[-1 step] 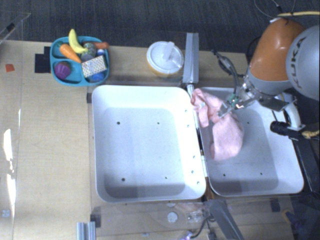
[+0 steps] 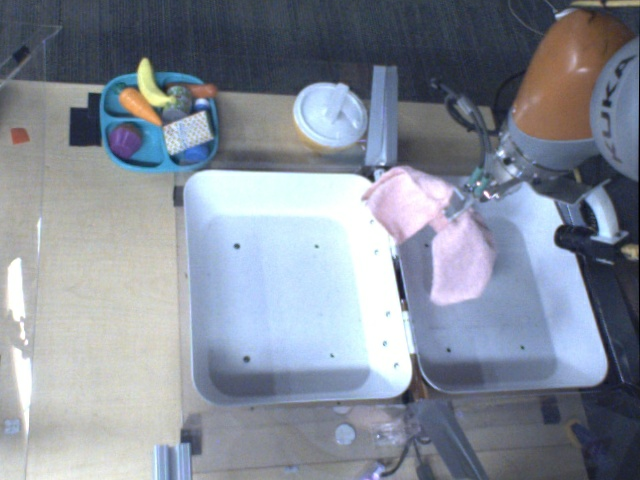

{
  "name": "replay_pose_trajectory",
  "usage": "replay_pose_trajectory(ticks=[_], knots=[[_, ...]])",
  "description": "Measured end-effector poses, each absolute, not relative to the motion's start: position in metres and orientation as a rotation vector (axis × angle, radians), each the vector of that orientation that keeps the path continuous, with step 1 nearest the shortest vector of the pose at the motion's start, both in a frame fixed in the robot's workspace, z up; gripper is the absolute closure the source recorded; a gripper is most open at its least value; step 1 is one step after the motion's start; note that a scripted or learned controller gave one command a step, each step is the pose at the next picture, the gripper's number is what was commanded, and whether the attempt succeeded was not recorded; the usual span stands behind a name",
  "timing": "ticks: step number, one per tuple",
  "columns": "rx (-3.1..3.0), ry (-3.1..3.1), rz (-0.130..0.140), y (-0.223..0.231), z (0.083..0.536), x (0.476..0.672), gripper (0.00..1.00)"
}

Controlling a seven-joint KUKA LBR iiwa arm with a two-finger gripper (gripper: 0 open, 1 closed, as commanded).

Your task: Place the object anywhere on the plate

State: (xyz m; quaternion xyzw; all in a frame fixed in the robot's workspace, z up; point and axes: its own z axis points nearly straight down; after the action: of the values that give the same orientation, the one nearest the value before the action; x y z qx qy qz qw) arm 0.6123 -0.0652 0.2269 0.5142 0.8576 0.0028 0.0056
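Upper left of the frame: blue plastic compartment tray [image 2: 112,153] holding toy food, with yellow banana [image 2: 150,83], orange carrot [image 2: 138,106] and purple piece [image 2: 125,140]. Top centre: round white-lidded yellow container [image 2: 330,116]. Across the middle: two shallow white bins [image 2: 290,288].

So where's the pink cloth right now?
The pink cloth hangs from the gripper over the right bin, one corner draped across the wall it shares with the left bin.

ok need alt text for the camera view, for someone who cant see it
A grey and orange robot arm reaches in from the right, its gripper on a pink cloth that drapes from the left bin's corner into the right bin. Behind the bins sit a blue tray of toy food and a lidded yellow container.
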Motion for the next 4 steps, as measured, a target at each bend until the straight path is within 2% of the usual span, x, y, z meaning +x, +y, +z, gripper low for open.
replay_pose_trajectory(ticks=[1, 3, 4], knots=[[1.038, 2.954, 0.007, -0.012, 0.23, 0.614, 1.0], [-0.002, 3.129, 0.006, 0.086, 0.215, 0.59, 1.0], [-0.005, 3.13, 0.007, 0.135, 0.224, 0.575, 1.0]])
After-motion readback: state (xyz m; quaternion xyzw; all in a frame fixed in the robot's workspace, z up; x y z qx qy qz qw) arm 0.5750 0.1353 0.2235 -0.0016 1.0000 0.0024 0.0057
